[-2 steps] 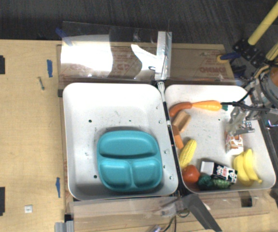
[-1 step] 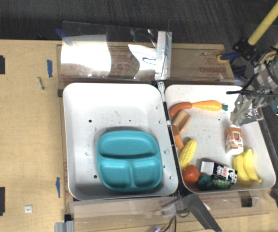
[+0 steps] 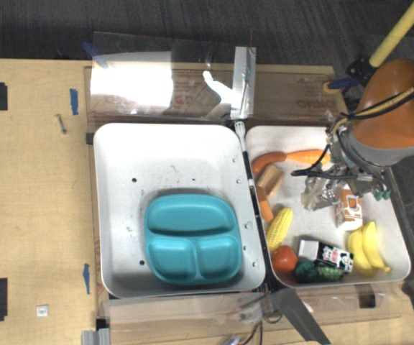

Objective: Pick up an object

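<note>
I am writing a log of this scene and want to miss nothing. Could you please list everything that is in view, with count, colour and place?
bins: 2, white, side by side on the bench
divided tray: 1, teal, in the left bin, near its front
corn cob: 1, yellow, right bin, by its left wall
tomato: 1, red, right bin, front left
bananas: 1 bunch, yellow, right bin, front right
carrot: 1, orange, right bin, at the back
sausage: 1, red-orange, right bin, back left
small carton: 1, white and orange, right bin, below the gripper
dark green item: 1, right bin, front; kind unclear
arm: 1, grey with orange band, from the right
gripper: 1, over the right bin
</note>
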### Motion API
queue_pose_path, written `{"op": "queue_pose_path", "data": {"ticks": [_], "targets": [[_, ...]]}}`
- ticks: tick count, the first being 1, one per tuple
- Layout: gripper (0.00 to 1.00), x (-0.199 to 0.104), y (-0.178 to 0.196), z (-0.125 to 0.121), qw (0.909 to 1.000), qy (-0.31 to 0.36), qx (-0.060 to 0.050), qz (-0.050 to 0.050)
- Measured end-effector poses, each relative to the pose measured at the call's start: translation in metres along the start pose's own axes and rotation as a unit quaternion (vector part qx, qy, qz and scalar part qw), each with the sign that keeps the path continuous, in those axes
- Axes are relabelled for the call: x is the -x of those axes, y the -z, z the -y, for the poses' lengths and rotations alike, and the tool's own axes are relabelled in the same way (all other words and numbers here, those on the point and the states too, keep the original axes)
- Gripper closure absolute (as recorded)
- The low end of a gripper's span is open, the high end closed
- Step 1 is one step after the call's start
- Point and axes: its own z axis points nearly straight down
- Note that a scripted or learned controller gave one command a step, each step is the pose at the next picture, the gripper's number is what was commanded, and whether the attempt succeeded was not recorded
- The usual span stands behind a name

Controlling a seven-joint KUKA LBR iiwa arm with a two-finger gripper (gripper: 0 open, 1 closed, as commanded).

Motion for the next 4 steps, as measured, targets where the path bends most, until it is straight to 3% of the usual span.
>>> {"op": "queue_pose_path", "data": {"ticks": [1, 2, 3, 4], "targets": [[1.00, 0.004, 0.105, -0.011, 0.9944, 0.105, -0.007, 0.011], [1.00, 0.055, 0.180, -0.010, 0.9962, 0.086, -0.006, 0.010], [1.00, 0.098, 0.192, 0.001, 0.9992, 0.038, -0.004, 0.009], [1.00, 0.098, 0.200, 0.003, 0.9992, 0.039, -0.004, 0.010]]}}
